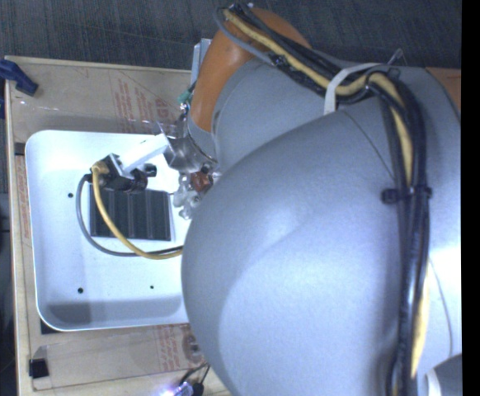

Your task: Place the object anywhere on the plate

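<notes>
Camera view: is anything seen held at the gripper (192,184)?
— That cannot be told. The gripper is largely covered by the grey arm (322,246), and whether it is open or closed is not shown. It is seen over the right part of the white bin (32,221).
— Where is the task's thing found?
— A dark ridged slab (133,215) is seen lying flat on the bin floor, just left of the gripper. Whether it is touched cannot be told, nor whether it is the object or the plate.
— What room is left around it?
— Bare white floor is seen on the near and left sides of the slab, up to the rounded rim. The bin is bordered by the plywood bench (83,89). A blue clamp (16,74) is fixed at the bench's upper-left corner, and dark carpet (100,15) is seen beyond.
</notes>
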Available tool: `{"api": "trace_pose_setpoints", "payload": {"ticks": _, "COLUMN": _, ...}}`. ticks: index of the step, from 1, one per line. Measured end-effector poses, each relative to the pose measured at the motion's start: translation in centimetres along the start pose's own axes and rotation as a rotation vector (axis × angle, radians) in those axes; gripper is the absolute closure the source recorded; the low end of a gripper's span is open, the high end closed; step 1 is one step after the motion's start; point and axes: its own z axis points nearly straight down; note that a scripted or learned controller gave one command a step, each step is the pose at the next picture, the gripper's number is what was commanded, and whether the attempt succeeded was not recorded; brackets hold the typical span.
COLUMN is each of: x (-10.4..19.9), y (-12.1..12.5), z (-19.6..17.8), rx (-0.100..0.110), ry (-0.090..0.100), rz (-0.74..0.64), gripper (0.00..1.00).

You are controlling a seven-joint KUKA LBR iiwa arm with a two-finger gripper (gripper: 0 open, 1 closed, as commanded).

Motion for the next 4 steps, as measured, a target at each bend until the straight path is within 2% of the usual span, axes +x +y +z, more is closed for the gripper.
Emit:
{"api": "trace_pose_setpoints", "payload": {"ticks": 1, "x": -4.6, "y": -4.6, "z": 9.4, "rx": 0.004, "ry": -0.01, "rz": 0.0, "gripper": 1.0}}
{"api": "trace_pose_setpoints", "payload": {"ticks": 2, "x": 2.5, "y": -7.4, "z": 6.0, "rx": 0.004, "ry": -0.005, "rz": -0.2, "gripper": 1.0}}
{"api": "trace_pose_setpoints", "payload": {"ticks": 3, "x": -4.2, "y": -7.3, "z": 7.0, "rx": 0.006, "ry": -0.011, "rz": -0.271, "gripper": 1.0}}
{"api": "trace_pose_setpoints", "payload": {"ticks": 4, "x": -1.8, "y": -11.2, "z": 15.3, "rx": 0.008, "ry": -0.012, "rz": -0.57, "gripper": 1.0}}
